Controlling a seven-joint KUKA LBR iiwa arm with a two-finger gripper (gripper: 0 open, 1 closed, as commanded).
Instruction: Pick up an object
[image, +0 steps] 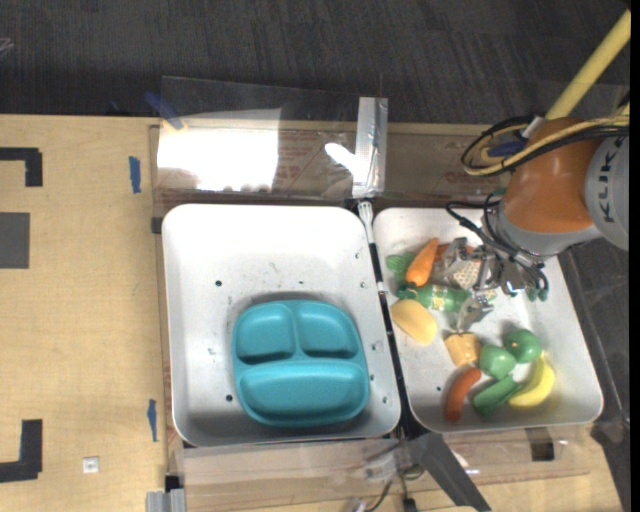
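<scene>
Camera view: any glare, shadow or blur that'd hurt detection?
Camera view: strong glare washes out the clear sheet behind the left bin; the teal tray casts a soft shadow on that bin's floor; the pincer is small and muddled against the toy food in the right bin, so its details are hard to tell.

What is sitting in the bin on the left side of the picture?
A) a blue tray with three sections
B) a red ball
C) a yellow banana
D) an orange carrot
A. The blue tray with three sections lies in the left bin, while the banana and the carrot lie in the right bin with the other toy foods.
</scene>
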